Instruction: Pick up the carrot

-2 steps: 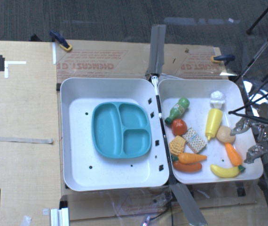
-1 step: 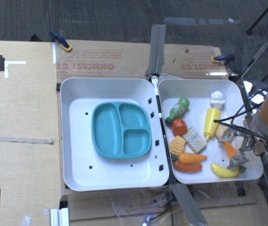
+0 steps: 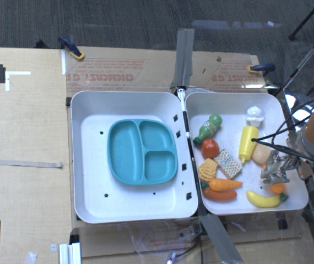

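Observation:
The carrot (image 3: 226, 184) is orange with a green stub at its left end. It lies flat near the front of the right bin (image 3: 231, 108), resting on top of a red pepper-like piece (image 3: 220, 195). My gripper (image 3: 275, 173) hangs low over the right side of the same bin, roughly a hand's width to the right of the carrot. Its metal tip sits just above a small orange piece (image 3: 279, 188) and beside a brown bread-like piece (image 3: 261, 155). The carrot is well apart from the gripper.
The right bin also holds a banana (image 3: 264, 199), a yellow bottle (image 3: 248, 142), a green bottle (image 3: 210, 127), a red tomato (image 3: 210, 148), two crackers (image 3: 228, 164) and a white lump (image 3: 254, 114). In the left bin (image 3: 85, 164) lies a teal divided plate (image 3: 142, 151). Cables (image 3: 289, 147) trail by the wrist.

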Robot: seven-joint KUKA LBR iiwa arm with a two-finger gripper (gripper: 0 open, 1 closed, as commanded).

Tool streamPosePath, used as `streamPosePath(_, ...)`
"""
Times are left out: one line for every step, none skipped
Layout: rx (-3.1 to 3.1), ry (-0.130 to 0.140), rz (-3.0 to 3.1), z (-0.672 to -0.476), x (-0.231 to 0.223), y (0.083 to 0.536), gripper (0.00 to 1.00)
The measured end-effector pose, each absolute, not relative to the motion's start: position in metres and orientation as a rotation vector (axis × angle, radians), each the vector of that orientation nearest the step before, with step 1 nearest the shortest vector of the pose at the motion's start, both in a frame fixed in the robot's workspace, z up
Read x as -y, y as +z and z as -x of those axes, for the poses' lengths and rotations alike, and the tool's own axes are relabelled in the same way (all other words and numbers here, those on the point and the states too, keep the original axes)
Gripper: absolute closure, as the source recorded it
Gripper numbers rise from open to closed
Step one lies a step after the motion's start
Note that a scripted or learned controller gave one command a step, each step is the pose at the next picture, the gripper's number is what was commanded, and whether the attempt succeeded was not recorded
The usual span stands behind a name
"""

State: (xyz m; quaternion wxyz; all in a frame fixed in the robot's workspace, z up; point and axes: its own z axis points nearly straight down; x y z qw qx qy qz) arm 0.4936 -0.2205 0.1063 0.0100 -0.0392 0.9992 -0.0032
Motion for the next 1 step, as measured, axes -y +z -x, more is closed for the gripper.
streamPosePath(-3.113, -0.014, 0.130, -0.4967, 0.2196, 0.1167, 1.00)
